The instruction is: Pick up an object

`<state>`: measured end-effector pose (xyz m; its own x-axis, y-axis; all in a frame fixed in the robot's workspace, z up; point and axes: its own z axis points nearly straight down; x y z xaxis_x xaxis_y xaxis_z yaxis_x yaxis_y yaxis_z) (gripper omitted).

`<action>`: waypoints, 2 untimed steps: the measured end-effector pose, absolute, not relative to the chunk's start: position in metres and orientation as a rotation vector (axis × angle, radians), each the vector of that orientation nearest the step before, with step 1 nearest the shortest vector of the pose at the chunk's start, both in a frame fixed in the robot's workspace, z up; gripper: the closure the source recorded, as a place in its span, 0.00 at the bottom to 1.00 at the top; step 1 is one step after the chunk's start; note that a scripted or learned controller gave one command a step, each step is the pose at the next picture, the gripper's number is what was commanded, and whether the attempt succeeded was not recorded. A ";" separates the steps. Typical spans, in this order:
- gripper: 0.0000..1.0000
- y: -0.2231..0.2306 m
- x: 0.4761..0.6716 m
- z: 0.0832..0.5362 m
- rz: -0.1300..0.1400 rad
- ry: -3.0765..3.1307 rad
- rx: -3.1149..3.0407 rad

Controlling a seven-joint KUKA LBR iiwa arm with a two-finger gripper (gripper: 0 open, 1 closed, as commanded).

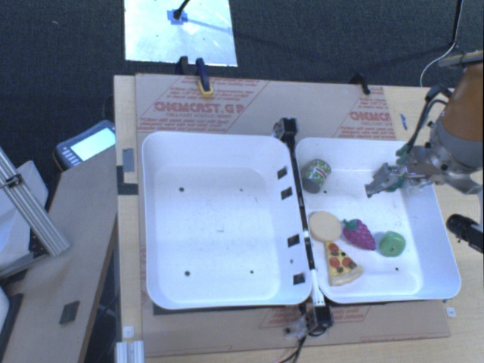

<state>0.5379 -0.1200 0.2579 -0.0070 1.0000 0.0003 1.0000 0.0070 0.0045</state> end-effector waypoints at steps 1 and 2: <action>0.00 -0.052 0.535 0.384 0.021 2.227 2.199; 1.00 -0.057 0.535 0.387 0.008 2.227 2.207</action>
<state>0.5345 -0.0566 0.3873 -0.0088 1.0000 -0.0008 0.9999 0.0088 0.0080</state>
